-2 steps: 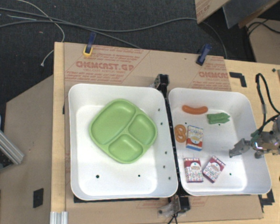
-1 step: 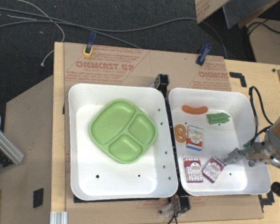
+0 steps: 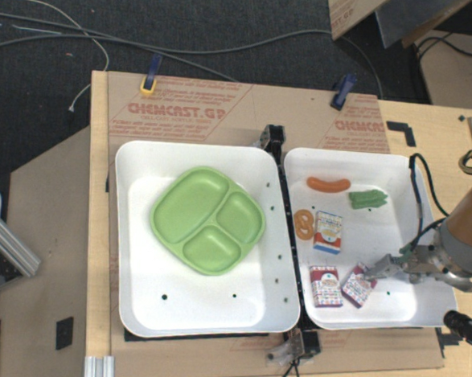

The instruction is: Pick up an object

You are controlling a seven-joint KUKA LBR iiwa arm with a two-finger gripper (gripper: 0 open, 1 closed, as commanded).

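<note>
Two shallow white bins sat side by side on the worktop [image 3: 105,215], which was covered by a cardboard sheet. The left bin [image 3: 132,289] carried a green divided plate [image 3: 208,220], lying flat near its middle.

The right bin [image 3: 429,314] carried the small items. A sausage [image 3: 328,184] lay at the far side, with a green piece [image 3: 367,198] just to its right. A pretzel [image 3: 304,223] lay near the bin's left wall, just beside a small white carton [image 3: 328,232] with a blue and red print. Nearer the camera, a red-and-white packet [image 3: 323,286] lay flat, and a second, pinkish packet [image 3: 358,287] lay tilted just to its right.

The arm [image 3: 468,232] reached in from the right, over the right bin's near right part. Its end effector [image 3: 382,269] pointed left, its tip at or touching the upper right edge of the pinkish packet. Whether its fingers were spread or pressed together could not be told, and no item was visibly between them. All the items rested on the bin floor.
</note>
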